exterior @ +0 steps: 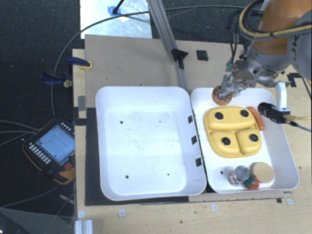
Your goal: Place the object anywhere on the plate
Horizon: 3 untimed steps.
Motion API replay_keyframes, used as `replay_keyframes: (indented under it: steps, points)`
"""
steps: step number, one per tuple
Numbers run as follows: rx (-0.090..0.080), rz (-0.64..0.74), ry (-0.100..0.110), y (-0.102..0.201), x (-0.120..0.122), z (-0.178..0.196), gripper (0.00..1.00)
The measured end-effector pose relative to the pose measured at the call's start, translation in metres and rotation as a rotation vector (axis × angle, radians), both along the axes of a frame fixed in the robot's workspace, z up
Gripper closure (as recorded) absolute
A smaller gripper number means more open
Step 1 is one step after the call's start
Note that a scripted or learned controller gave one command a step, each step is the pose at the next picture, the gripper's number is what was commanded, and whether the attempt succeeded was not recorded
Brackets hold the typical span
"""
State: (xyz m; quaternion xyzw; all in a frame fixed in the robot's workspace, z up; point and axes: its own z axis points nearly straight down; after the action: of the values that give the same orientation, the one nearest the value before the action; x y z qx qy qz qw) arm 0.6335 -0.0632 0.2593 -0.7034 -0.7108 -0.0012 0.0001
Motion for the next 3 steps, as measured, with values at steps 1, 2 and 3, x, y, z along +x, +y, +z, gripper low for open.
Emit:
replay_keyframes:
  steps: [1,2,3]
  points:
    - [0.000,0.000,0.000,0.054,0.000,-0.003,1.00]
    - [0.000,0.000,0.002,0.105,-0.017,-0.004,1.00]
    - [0.000,-0.001,0.003,0.153,-0.027,-0.029,1.00]
